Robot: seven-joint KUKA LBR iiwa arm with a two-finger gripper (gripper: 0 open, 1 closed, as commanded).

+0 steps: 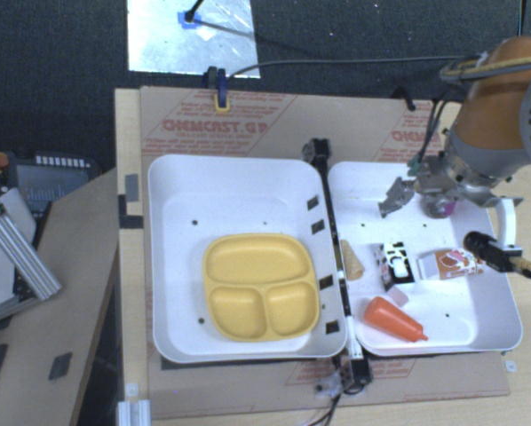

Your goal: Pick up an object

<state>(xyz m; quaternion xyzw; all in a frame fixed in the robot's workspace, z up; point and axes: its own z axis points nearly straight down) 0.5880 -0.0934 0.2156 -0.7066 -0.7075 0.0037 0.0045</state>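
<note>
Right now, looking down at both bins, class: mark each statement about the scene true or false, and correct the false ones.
1. The yellow divided plate lies in the left bin. True.
2. The orange cone lies in the left bin. False: it lies in the right bin.
3. The gripper is above the right bin. True.
4. The yellow divided plate has two compartments. False: three.

We count two white bins, one yellow divided plate, one orange cone, and two small cartons.
</note>
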